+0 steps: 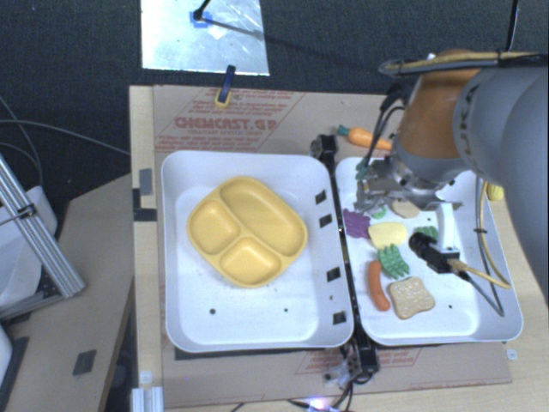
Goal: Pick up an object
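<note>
Gripper (375, 197) low over the right bin (493, 320), near its upper left corner; cannot tell the finger state, nothing seen held. Purple piece (355, 224) just below the gripper, yellow block (389, 233) beside that. Green piece (394, 261), sausage (377, 285) and toast (411, 297) lie farther below. Carrot (371, 137) above the gripper, at the bin rim. Left bin (184, 316), well left of the gripper, holds a yellow tray (247, 230).
</note>
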### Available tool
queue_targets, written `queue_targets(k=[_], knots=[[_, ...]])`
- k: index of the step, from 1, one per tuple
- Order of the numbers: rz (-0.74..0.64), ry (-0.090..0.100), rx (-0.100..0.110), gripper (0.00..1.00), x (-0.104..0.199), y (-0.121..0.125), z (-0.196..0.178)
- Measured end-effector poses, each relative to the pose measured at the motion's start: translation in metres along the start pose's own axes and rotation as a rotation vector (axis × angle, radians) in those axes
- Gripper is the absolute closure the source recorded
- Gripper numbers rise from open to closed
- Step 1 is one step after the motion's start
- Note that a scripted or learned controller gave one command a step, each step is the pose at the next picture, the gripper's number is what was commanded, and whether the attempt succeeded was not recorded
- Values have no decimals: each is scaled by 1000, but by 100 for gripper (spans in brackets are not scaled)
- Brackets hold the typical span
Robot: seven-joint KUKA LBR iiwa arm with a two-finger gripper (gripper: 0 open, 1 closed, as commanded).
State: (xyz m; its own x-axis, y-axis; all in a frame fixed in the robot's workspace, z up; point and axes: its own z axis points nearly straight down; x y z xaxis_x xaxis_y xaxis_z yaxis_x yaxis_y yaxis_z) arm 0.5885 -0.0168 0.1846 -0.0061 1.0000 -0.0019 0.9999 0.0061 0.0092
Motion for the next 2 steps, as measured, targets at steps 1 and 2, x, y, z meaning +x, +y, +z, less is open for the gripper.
queue_targets(k=[1, 2], knots=[[6, 1, 4, 100, -23, 24, 0], [9, -1, 7, 100, -75, 30, 22]])
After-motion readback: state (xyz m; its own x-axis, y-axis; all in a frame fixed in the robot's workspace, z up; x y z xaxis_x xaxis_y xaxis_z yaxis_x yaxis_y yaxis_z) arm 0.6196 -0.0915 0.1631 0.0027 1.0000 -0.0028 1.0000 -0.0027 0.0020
